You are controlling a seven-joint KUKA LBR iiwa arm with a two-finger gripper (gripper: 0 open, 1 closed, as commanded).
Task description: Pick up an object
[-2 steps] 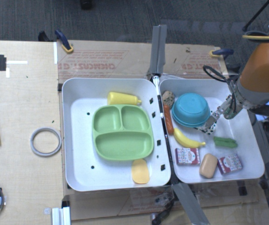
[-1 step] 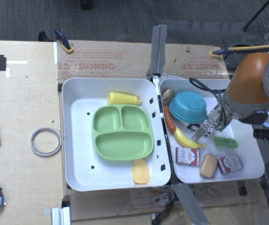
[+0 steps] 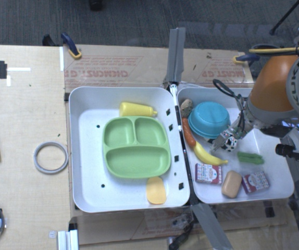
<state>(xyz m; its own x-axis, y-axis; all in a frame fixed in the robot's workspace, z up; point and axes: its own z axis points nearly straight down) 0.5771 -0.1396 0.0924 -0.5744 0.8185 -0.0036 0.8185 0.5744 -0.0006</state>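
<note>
Bins are being seen side by side on the bench: the left bin (image 3: 82, 155) and the right bin (image 3: 274, 189). The grey arm (image 3: 277, 90), with its orange band, is being reached in from the right over the right bin. A green divided plate (image 3: 136, 147) is lying in the middle of the left bin, with a yellow object (image 3: 137, 109) just above it and a pale yellow piece (image 3: 156, 190) just below it.

In the right bin, a blue bowl (image 3: 209, 119) is being kept at the upper left, and an orange carrot-like piece (image 3: 189, 133) is lying along the dividing wall. A banana (image 3: 208, 154) is lying below the bowl. The gripper (image 3: 227, 141) is being held low, just beside the bowl's lower right edge and near the banana's tip; whether it is spread or pressed together cannot be told, and nothing is clearly being pinched. A green piece (image 3: 250, 158) is lying to its right. Along the bottom, a red carton (image 3: 208, 174), a tan bread-like piece (image 3: 232, 184) and a red packet (image 3: 256, 182) are lying in a row.
</note>
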